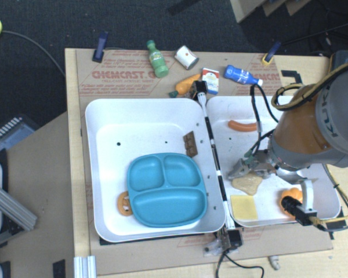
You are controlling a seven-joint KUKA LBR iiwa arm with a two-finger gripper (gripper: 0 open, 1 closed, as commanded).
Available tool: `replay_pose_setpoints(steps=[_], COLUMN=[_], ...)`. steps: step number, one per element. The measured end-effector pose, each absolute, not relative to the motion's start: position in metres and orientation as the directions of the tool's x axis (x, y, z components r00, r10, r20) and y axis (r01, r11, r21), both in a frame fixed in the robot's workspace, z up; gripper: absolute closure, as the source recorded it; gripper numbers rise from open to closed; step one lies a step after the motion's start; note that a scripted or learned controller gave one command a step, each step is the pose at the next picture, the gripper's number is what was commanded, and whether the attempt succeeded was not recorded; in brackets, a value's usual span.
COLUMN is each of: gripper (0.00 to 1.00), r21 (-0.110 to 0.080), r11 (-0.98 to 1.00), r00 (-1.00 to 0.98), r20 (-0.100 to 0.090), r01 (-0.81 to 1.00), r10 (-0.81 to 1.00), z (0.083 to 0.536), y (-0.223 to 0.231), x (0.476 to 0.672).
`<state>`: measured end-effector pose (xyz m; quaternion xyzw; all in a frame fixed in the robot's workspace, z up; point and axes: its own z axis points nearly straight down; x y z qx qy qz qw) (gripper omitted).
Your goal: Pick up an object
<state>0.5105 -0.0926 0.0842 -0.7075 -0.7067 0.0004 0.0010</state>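
My gripper (247, 168) hangs low in the right bin (232, 106), near its left wall. Its tips sit just above a pale tan, flat piece of food (247, 183), touching or almost touching its upper edge. A yellow cheese square (244, 207) lies in front of that piece. An orange-red sausage (242, 125) lies at the back of this bin. A small orange item (292, 198) sits at the right, partly behind a black part of the arm. The arm's bulky grey and orange body covers the bin's right half.
The left bin (139, 126) holds a blue divided plate (165, 189), a pretzel (124, 204) at the plate's left edge and a brown block (190, 144). Behind the bins lie a green bottle (158, 59), a white can (187, 57), a small carton (210, 80) and a blue bottle (240, 75).
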Motion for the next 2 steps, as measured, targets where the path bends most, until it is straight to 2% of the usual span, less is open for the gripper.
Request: replay_pose_setpoints(steps=[1,2], gripper=[1.00,1.00], r21=[0.002,0.001], r11=[-0.001,0.001], r00=[0.001,-0.001], r20=[0.000,0.000], r01=[1.000,1.000], r10=[1.000,1.000], z=[0.094,0.185], y=[-0.092,-0.033], x=[0.511,0.526])
